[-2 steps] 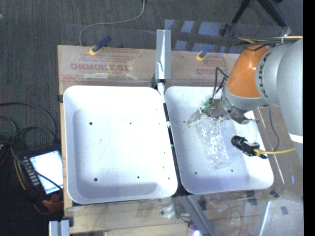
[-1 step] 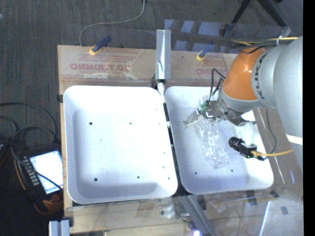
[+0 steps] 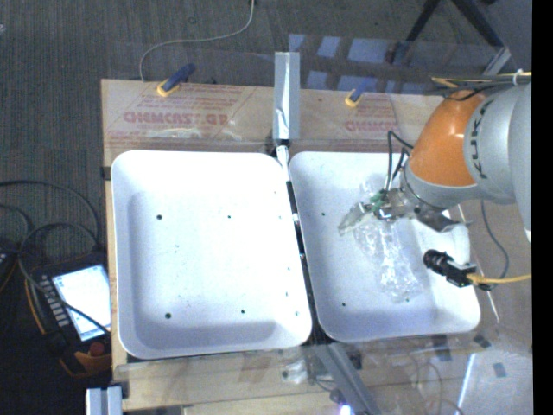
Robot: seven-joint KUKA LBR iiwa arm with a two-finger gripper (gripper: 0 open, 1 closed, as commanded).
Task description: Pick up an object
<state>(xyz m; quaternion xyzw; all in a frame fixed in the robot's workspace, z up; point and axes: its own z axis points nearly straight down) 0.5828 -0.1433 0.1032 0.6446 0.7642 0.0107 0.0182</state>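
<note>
Fingers of gripper point(image 3: 378, 204), spread or closed: cannot tell. Hovers near right bin's point(image 3: 328, 318) middle. Clear plastic wrap point(image 3: 393, 262) probably light, soft, slippery; better to pinch a crumpled fold.

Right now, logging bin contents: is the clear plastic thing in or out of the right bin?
In: the clear plastic thing lies on the right bin floor.
</note>
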